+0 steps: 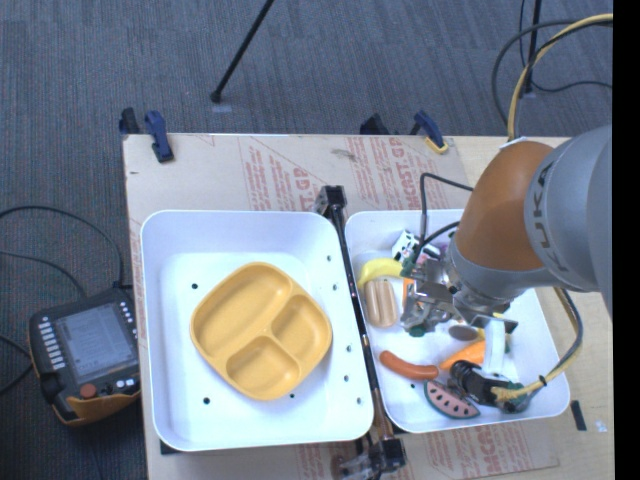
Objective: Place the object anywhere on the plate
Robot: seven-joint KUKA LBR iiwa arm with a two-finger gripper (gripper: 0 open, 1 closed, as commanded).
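Over the right bin (553, 353), the tool (428, 308) is lowered among toy foods; its opening cannot be told. One item should be isolated before transfer to the yellow plate (261, 329).

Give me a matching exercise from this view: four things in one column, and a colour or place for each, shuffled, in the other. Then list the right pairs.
Things:
1. divided plate
2. hot dog
3. watermelon slice
4. banana

Descriptions:
A. yellow, at the far side of the right bin, beside the arm
B. dark with a red face, at the right bin's near edge
C. yellow-orange, three compartments, in the left bin
D. orange-red and long, in the right bin's near half

Pairs: 1-C, 2-D, 3-B, 4-A
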